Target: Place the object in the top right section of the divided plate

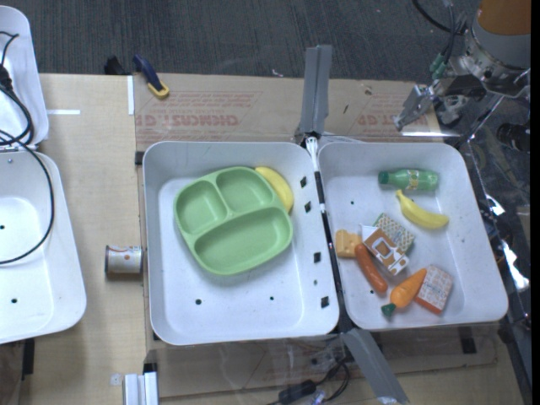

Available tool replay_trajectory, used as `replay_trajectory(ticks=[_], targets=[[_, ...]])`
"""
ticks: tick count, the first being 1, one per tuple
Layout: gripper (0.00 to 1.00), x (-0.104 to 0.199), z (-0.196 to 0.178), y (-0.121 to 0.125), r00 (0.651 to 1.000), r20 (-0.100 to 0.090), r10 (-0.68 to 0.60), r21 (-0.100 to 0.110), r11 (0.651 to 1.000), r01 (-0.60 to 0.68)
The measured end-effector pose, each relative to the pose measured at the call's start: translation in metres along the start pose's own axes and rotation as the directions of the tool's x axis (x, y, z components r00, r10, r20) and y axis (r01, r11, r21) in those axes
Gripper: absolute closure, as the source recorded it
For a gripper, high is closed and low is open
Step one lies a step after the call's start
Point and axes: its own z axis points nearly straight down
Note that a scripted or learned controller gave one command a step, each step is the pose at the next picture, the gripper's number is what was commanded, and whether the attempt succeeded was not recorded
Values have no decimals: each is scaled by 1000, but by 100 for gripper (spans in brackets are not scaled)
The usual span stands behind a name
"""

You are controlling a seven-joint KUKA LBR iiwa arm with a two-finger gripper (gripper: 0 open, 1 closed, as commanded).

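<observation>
A green divided plate [234, 220] lies in the left bin [169, 310], turned at a slant. A yellow rounded piece [277, 186] rests against the plate's upper right rim, outside its sections. All three plate sections look bare. My gripper [417, 108] hangs above the bench just beyond the right bin's far edge, well clear of the plate. Nothing is visible in it. The orange band of the arm [506, 2] is at the top right corner.
The right bin [472, 310] holds a green bottle [409, 178], a banana [422, 212], a carrot [406, 290], an orange sausage-like piece [369, 268] and several small boxes. A raised divider [317, 91] stands between the bins. A small can [124, 260] lies left of the left bin.
</observation>
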Motion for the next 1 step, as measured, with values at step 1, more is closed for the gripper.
replay_trajectory(ticks=[1], targets=[[0, 9, 69, -17, 984, -1, 177, 2, 984, -177]])
